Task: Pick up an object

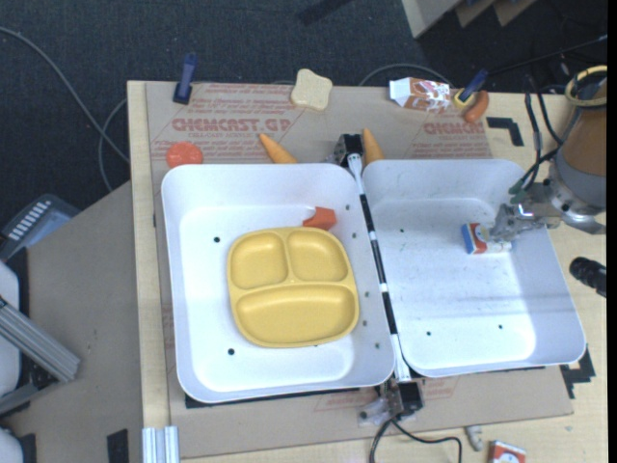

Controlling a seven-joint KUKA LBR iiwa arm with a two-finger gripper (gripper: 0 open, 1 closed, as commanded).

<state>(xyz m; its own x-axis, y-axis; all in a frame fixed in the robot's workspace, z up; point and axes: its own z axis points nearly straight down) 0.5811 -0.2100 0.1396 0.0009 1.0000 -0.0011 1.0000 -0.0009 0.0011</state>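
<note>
The pincer [499, 231] is seen low in the right bin [540, 350], just beside a small blue-and-orange object [473, 238]. Whether it is open or closed cannot be told. A yellow divided plate [291, 285] is seen in the left bin [198, 355].

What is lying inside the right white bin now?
Inside the right bin lies one small blue and orange object, directly beside the gripper. The gripper covers the object's right side.
</note>
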